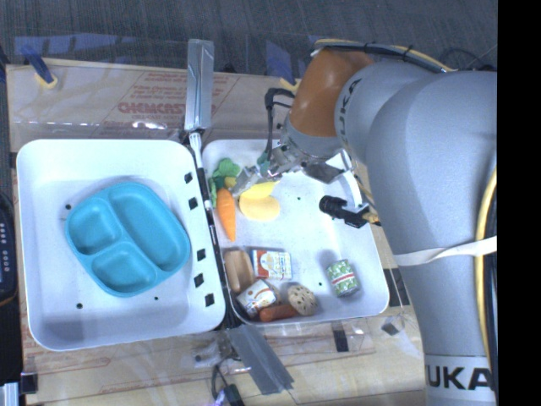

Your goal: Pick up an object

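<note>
While the gripper [258, 172] hangs low at upper centre of the right bin [372, 260], whether it is parted or closed I cannot tell; it hovers just above the lemon [260, 205], likely its target, beside the carrot [226, 213].

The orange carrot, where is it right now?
The orange carrot lies in the right white bin, along its left wall, just below the green leafy toy and left of the yellow lemon-shaped toy.

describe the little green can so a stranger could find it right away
Look in the right-hand white bin, toward its near right corner. The small green cylindrical can lies apart, right of a round speckled cookie; it alone is green with a white patterned label.
</note>
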Motion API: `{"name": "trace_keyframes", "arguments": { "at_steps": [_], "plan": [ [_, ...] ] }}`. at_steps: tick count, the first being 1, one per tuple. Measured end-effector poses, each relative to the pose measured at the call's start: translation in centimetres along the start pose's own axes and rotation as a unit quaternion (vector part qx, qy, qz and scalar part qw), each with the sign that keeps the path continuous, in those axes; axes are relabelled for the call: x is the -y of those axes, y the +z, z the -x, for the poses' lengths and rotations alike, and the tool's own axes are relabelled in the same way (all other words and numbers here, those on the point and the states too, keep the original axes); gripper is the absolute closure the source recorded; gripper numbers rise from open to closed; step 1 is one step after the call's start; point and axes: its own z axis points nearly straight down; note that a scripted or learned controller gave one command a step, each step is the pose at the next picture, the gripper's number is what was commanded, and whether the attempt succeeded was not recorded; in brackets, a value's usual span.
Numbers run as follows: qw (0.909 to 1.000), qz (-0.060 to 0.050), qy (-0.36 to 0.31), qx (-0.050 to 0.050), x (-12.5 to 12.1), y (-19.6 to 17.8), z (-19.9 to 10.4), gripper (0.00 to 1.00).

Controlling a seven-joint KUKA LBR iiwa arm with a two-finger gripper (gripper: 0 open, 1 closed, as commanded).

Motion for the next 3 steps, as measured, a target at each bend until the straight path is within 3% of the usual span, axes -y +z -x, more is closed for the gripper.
{"name": "trace_keyframes", "arguments": {
  "at_steps": [1, 2, 3],
  "plan": [
    [1.0, 0.0, -0.001, 0.0, -0.1, -1.1, 0.0, 1.0],
    [0.9922, -0.002, 0.125, -0.001, 1.9, -3.5, -1.2, 1.0],
    [0.9859, 0.002, 0.167, 0.0, -1.7, -10.2, -3.9, 1.0]
  ]
}}
